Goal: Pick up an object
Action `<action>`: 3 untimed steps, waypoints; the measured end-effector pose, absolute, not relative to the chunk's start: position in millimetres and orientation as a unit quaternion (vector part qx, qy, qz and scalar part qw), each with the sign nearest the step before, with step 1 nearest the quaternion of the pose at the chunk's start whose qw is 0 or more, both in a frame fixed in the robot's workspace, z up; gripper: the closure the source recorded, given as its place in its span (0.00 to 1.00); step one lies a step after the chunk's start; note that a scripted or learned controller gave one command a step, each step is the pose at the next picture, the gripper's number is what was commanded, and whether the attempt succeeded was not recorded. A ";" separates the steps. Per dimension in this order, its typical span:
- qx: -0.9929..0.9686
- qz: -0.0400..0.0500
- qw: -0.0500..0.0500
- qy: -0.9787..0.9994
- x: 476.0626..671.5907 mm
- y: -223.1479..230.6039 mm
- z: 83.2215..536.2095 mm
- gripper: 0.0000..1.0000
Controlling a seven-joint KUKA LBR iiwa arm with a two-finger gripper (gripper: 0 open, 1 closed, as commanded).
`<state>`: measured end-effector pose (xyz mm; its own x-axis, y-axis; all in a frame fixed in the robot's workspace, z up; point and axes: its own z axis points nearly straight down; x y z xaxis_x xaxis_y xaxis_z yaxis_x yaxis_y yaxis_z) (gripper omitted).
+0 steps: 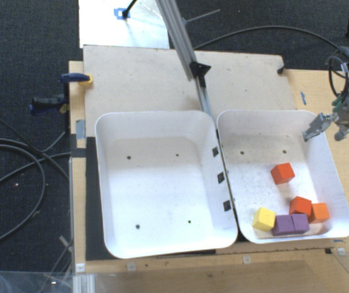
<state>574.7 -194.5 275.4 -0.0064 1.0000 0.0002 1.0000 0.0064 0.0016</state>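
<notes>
While the hand [327,129] hangs at the right edge of the frame, over the upper right rim of the right bin [247,140], its two fingers stand spread apart with nothing between them.

Contents, right bin:
- red-orange cube [282,173], lying alone near the bin's middle, well apart from the others.
- second red-orange cube [301,206], lower right, touching its neighbours.
- small orange cube [319,212], just beside it on the right.
- purple block [291,224], long, possibly two cubes set together.
- yellow cube [263,218], at the cluster's left end.

Left bin [110,163]: no pieces noted.

Both bins rest on the table [137,72].

Handling, by judgement: small, light, stiff pieces. The lone cube looks the easiest to take, gripped across two opposite flat faces; the clustered pieces leave little room for fingers.
</notes>
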 end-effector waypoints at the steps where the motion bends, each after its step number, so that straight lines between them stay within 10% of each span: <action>1: 0.705 -0.001 -0.001 0.710 633.2 -213.9 157.8 0.00; 3: 0.706 0.000 0.000 0.708 599.7 -181.3 90.5 0.00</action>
<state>599.7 -181.3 90.5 -0.0039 1.0000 -0.0001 1.0000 0.0039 0.0013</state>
